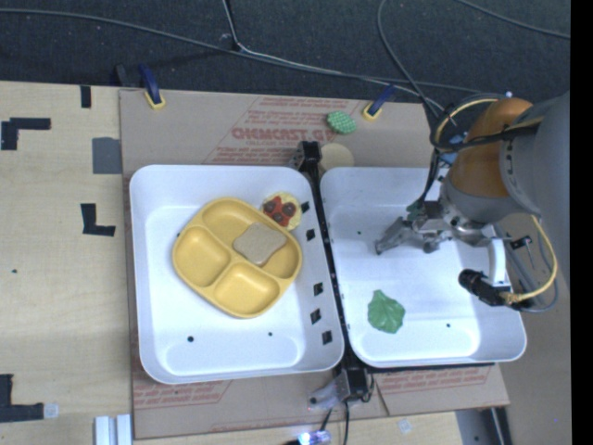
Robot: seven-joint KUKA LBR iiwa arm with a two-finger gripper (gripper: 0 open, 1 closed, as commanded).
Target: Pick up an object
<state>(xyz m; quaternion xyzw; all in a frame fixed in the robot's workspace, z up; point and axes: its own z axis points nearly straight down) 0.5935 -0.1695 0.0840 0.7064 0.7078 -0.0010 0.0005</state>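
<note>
Hanging over the right bin [463,336], the gripper [387,244] holds nothing, fingers close together, and the green lump [385,311] still waits.

Smooth, slightly glossy white plastic in both bins [153,276], glossy yellow plastic in the divided plate [199,253]. Matt brown cardboard [259,123] underneath; pale, matt wood-grain table [56,286]. Dull grey metal on the gripper [382,245].
</note>
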